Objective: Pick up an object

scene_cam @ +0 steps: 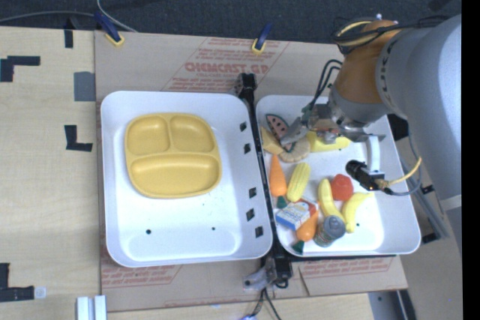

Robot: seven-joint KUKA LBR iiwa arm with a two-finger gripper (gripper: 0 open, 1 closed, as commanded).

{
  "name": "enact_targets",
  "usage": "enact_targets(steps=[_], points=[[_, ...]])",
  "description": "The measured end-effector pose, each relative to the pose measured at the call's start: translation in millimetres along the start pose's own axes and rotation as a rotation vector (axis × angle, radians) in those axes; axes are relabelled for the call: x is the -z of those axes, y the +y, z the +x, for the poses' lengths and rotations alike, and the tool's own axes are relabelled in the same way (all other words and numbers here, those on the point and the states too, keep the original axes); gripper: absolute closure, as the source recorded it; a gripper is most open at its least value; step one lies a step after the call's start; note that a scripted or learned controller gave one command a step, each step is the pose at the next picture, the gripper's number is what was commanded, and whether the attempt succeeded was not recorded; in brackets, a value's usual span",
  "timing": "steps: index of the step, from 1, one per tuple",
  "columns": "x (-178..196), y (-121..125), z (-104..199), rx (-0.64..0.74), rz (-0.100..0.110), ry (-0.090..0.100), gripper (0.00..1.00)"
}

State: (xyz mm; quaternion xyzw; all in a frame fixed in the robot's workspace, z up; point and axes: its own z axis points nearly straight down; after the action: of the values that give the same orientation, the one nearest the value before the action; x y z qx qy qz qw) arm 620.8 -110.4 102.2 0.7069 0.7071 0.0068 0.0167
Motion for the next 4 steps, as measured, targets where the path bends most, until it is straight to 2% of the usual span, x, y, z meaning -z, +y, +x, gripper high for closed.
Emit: enact_targets(steps=[1, 2, 3, 4], points=[[14, 4, -1, -0.001, -0.011, -0.003, 1.0], [11, 1, -1, -0.001, -0.002, -0.001, 0.0], [-15, -53, 3, 0.0, 0.033, 0.012, 0.0], [-12, -112, 9, -0.004, 0.027, 0.007, 0.0]])
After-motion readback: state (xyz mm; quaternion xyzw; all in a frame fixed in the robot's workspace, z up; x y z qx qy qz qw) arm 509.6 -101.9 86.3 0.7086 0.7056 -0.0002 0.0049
